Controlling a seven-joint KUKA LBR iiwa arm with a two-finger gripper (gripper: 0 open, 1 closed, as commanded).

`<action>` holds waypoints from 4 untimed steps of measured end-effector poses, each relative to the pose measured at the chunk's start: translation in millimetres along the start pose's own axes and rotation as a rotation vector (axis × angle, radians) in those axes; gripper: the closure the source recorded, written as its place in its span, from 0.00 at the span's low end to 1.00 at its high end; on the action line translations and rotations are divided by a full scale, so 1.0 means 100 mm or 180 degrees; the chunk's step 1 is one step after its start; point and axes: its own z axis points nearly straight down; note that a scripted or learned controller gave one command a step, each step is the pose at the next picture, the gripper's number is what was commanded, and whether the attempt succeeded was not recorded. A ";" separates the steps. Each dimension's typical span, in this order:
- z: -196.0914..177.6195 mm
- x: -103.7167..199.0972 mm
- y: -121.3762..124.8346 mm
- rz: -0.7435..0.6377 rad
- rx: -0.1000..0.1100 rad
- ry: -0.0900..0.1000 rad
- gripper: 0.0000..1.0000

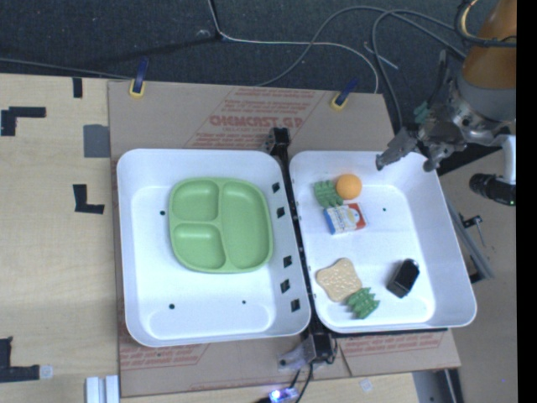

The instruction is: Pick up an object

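The right bin (436,217) holds an orange ball (348,185), a green toy (326,193) touching it, a small red, white and blue carton (345,219), a slice of toast (337,279), a green leafy piece (363,303) and a small black object (404,277). My gripper (410,152) hangs above the bin's far right corner, well clear of all of them. Its two fingers are spread apart with nothing between them.
The left bin (143,250) carries a green divided plate (221,225). Both bins rest on a cardboard sheet (252,116) on the wooden bench. Cables (336,23) run across the dark area behind. A black hinge strip (289,225) lies between the bins.
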 end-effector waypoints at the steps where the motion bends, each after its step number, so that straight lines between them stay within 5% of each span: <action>1: -0.08 0.01 0.02 -0.0010 -0.0040 -0.0007 0.00; 4: 1.71 0.22 0.04 -0.0013 -0.0023 -0.0006 0.00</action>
